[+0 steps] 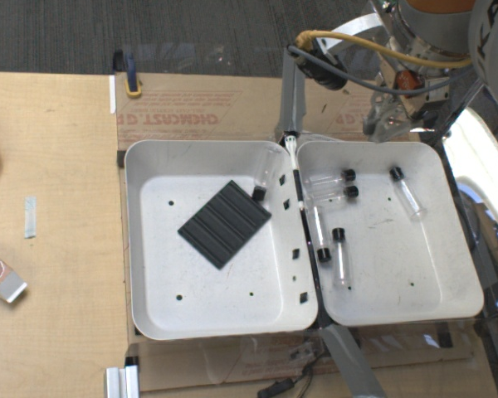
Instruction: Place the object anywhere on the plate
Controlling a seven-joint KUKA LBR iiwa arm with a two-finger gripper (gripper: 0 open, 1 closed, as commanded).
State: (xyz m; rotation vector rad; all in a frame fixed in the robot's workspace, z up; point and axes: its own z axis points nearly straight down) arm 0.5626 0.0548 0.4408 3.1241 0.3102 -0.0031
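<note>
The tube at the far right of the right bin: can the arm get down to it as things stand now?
Probably yes. The tube lies alone on the floor of the right bin, apart from the other tubes, with nothing above it, and the arm hangs near that bin's far edge.

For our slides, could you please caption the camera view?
KUKA arm above the right bin of capped tubes; black ribbed plate in the left bin.

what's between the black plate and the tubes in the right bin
In the camera view, the two bins' touching rims run between the black plate and the tubes. One more tube lies in the left bin at the plate's upper right corner.
</note>
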